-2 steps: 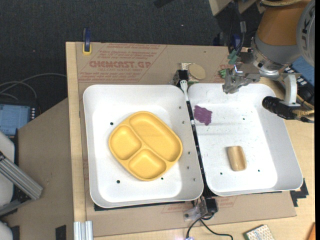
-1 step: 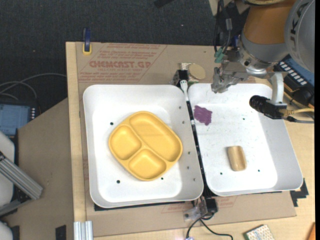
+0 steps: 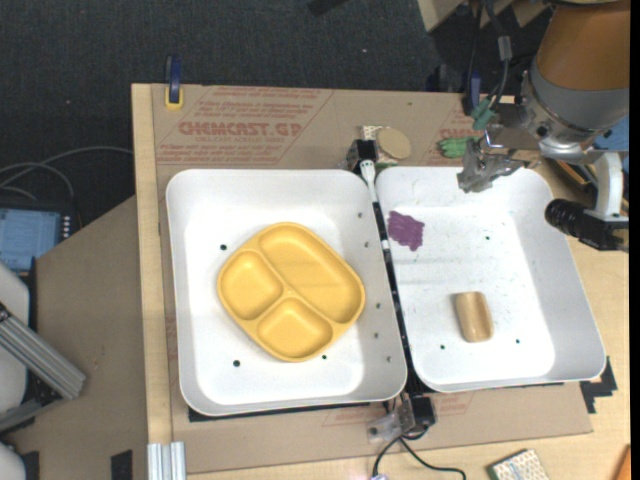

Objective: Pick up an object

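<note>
Down at the near side of the right bin (image 3: 560,298): a small tan block (image 3: 474,315), lying flat, long side running near to far. Farther up, close by the wall between the two bins: a flat purple scrap (image 3: 405,229). Over in the left bin (image 3: 190,298): a yellow tray with three parts (image 3: 290,290). At the far edge of the right bin, up high: the gripper (image 3: 482,175), with nothing seen between its tips. Open or closed? Cannot tell. Purple scrap nearer to it, down and to the left. Tan block farther, almost straight toward the near side. Probably a reach down and toward the near side for either one.
</note>
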Controlling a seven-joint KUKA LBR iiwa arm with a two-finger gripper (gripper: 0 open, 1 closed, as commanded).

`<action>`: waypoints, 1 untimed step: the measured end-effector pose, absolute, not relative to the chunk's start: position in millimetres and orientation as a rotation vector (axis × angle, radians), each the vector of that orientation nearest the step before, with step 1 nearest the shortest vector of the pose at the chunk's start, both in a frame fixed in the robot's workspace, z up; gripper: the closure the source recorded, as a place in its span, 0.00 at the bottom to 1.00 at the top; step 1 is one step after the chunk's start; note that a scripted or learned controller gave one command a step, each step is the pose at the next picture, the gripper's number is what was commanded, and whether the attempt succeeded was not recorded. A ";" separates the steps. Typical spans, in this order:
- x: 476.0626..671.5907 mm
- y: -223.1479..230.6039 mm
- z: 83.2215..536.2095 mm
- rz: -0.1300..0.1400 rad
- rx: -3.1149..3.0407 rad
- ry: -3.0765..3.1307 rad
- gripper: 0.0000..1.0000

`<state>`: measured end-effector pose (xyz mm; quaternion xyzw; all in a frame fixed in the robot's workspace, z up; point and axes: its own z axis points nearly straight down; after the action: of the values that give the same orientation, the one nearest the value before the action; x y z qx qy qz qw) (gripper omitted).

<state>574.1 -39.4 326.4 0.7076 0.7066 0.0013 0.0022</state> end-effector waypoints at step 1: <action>600.4 21.5 175.8 -0.010 2.222 2.235 1.00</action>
<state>600.4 21.5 175.8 0.7051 0.7091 -0.0031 -0.0048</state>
